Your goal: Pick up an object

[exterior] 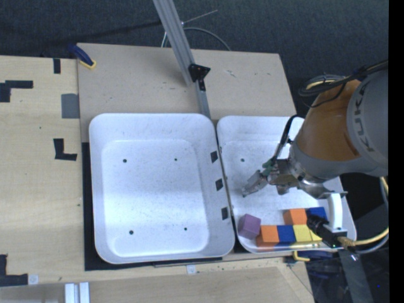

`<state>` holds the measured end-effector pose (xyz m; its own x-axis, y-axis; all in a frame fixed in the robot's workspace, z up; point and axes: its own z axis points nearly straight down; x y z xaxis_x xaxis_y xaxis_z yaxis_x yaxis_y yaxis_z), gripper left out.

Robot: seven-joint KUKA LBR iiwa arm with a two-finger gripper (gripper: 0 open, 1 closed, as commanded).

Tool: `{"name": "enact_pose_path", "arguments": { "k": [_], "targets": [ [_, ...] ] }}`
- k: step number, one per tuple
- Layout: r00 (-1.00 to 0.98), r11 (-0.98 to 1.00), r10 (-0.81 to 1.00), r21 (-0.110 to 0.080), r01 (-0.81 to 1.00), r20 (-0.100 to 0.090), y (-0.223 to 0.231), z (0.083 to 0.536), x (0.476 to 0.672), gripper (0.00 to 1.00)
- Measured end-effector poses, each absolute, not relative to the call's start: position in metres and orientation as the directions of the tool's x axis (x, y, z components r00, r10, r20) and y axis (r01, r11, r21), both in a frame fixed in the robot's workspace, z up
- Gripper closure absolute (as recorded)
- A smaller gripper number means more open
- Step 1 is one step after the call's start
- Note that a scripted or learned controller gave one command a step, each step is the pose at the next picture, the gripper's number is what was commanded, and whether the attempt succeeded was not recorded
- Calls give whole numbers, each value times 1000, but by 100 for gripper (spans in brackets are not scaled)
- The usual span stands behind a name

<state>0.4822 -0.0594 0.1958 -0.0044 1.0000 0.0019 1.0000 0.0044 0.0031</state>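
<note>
Tan wooden bench under dark cloth backdrop, black tape marks along the nine o'clock side. Two shallow white bins side by side on it: left bin bare white with a few small dark dots; right bin touching it along the middle seam. Grey metal rail slanting down from twelve o'clock, ending at a black clamp above the seam. Small blue and yellow object lying at the bench's ten o'clock corner.

Grey arm with orange band reaching in from three o'clock, over the right bin. Gripper low above the bin floor near its centre, pointing toward nine o'clock. Fingers seen as one grey cluster; spread or pressed together, cannot tell. Nothing seen between them.

Blocks gathered along the six o'clock edge of the right bin, well apart from the gripper, toward five o'clock of it. Purple block nearest the seam, standing slightly apart from the rest. Orange block just beside it, touching blue block, then yellow block in a row. Second orange block behind that row, with another blue block at its three o'clock side, partly hidden by black and white hardware near the bin's corner.
</note>
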Motion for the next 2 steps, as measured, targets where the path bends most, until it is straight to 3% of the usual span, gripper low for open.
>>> {"name": "enact_pose_path", "arguments": {
  "k": [1, 2],
  "targets": [
    [-3, 3, 1000, -3, 1000, 1, -46, 191, 482, 0],
    [-3, 3, 1000, 0, 1000, 0, -36, 191, 522, 0]
  ]
}}
